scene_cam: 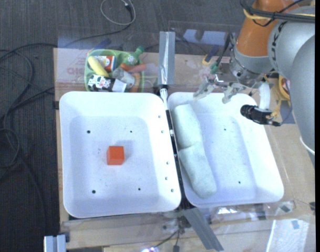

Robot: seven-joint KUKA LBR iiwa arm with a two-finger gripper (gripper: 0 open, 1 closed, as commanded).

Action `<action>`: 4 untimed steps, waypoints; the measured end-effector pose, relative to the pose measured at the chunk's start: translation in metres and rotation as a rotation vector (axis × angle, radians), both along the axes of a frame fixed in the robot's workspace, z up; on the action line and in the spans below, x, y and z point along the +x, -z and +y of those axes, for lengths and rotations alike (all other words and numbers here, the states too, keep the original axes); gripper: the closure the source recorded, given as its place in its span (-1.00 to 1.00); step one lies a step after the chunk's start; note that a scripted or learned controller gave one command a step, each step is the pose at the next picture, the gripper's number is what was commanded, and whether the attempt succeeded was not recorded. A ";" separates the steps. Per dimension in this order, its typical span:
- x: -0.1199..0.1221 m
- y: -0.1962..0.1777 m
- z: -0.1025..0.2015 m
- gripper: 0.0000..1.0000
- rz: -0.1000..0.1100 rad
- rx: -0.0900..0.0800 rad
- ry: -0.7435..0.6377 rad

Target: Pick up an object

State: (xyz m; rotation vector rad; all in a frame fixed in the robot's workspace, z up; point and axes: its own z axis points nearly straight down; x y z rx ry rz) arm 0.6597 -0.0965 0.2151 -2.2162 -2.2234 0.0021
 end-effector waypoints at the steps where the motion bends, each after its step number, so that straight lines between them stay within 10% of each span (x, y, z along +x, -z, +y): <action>1: -0.034 0.115 -0.018 -1.00 -0.014 -0.001 -0.078; 2: -0.049 0.051 -0.085 -1.00 -0.001 -0.004 0.186; 4: -0.094 0.120 -0.026 -1.00 -0.011 -0.002 0.099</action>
